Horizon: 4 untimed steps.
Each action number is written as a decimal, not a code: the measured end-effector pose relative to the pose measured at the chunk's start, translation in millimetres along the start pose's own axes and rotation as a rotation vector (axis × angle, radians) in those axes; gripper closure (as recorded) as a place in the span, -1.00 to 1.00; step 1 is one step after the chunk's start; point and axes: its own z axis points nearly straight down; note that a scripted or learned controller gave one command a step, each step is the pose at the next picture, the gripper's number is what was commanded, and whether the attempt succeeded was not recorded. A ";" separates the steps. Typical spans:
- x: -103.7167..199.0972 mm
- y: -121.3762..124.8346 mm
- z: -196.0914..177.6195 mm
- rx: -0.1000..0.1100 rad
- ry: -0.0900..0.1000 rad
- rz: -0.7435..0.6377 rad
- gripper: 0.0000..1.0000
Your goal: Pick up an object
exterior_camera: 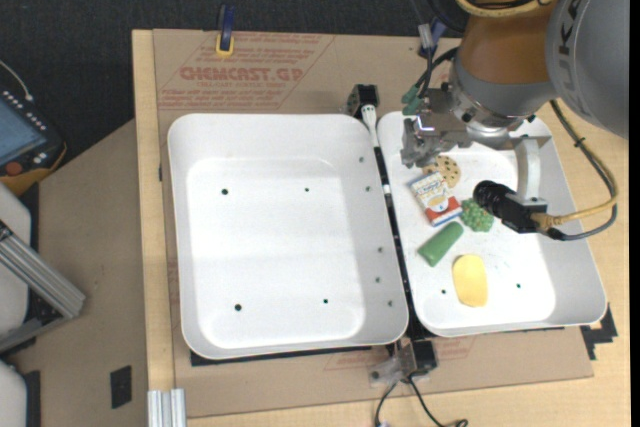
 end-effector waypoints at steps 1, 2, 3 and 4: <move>23.8 -56.1 -87.2 -0.002 0.000 0.005 1.00; 50.1 -30.6 -167.3 -0.004 -0.001 0.006 1.00; 88.2 39.5 -114.2 0.007 -0.003 0.006 1.00; 121.3 62.7 -101.5 0.006 -0.002 0.007 1.00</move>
